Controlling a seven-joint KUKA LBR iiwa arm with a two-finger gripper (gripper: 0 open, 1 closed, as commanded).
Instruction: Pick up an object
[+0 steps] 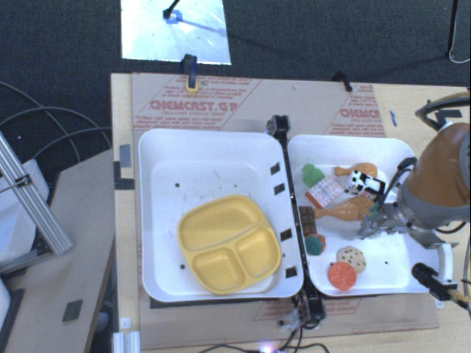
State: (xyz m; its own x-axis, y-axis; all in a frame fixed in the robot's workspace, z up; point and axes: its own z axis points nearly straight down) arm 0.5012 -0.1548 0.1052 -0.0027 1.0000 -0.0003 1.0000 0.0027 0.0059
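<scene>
- Here, at the right edge of the frame, the arm reaches into the right bin (401, 149), with its gripper (377, 221) low over the bin floor in the middle right of the frame.
- Whether the gripper is spread or pressed together I cannot tell: it is small and dark against the clutter, and nothing is plainly pinched in it.
- Likely targets lie just to its left: a tan drumstick-shaped toy (346, 209) touching or nearly touching the gripper tip, a black-and-white cow toy (360, 182) above it, and a checked card (324, 193) further left.
- A green toy (313, 174) sits toward the bin's upper left; a cookie (351, 257) and a red disc (342, 275) lie near its lower edge.
- The left bin (158, 197) holds a yellow divided tray (229, 243), well apart from the action.
- Judging by the pose, the step in hand is the approach or grasp attempt, not yet a lift.
- The next move calls for a confirmed pinch on one toy, then a straight rise clear of the neighbours.
</scene>
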